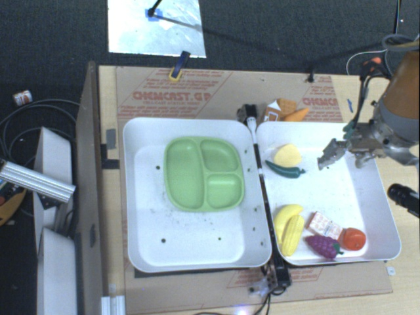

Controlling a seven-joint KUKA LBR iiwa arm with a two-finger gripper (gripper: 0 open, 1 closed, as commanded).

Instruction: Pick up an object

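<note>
The counter (197, 90), covered in brown printed board, carries two shallow white bins side by side. The left bin (147, 241) holds a pale green divided plate (203, 174) with three compartments, lying near the bin's middle. The right bin (367, 195) holds all the loose toy food.

Near that bin's far-left corner sits a round pale yellow piece (287, 155), and touching its near side lies a dark green pepper-like piece (284, 170), slim and curved, its long axis running roughly along the bin's far edge, with one tip toward the divider between the bins. Along the near edge lie a yellow banana bunch (289, 226), long axis running from the near edge toward the far edge; just beside it a small white and red packet (323, 224), tilted; a purple grape cluster (323, 246), its long axis along the near edge; and a red tomato (353, 239) touching the grapes, closest to the near-right corner.

An orange carrot-like piece (294, 114) rests on the counter just beyond the right bin's far edge.

The gripper (331, 155) hangs over the far-right part of the right bin, pointing toward the yellow piece, apart from every object. Whether the jaws are released or clenched cannot be told; nothing is seen between them.
</note>
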